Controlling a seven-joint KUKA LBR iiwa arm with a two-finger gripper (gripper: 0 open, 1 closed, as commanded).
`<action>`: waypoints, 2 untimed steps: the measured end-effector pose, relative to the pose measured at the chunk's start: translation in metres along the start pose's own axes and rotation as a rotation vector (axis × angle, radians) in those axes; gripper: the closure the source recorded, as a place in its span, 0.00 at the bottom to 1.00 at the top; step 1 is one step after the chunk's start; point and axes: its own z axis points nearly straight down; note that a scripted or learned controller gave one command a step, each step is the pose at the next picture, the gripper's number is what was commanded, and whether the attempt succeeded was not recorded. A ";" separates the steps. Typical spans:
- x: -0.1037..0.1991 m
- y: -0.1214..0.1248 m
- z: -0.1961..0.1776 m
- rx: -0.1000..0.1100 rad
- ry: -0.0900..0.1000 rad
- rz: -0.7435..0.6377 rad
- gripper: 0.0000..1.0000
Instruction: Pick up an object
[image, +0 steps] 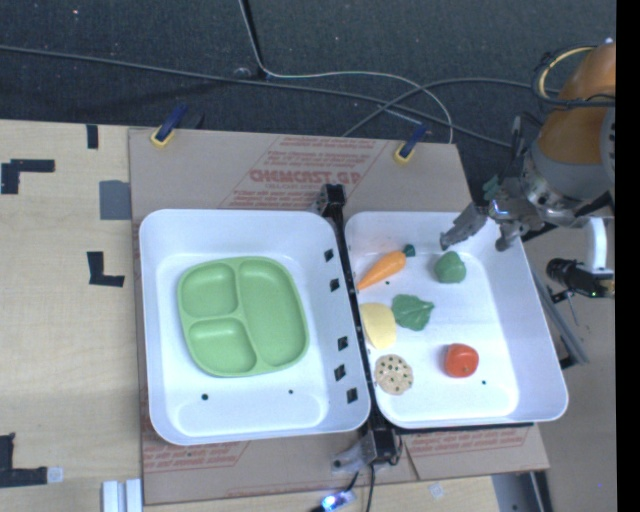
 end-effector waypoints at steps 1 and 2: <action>-0.007 -0.008 0.052 0.005 0.000 0.001 0.00; -0.007 -0.002 0.114 0.005 0.000 0.000 0.00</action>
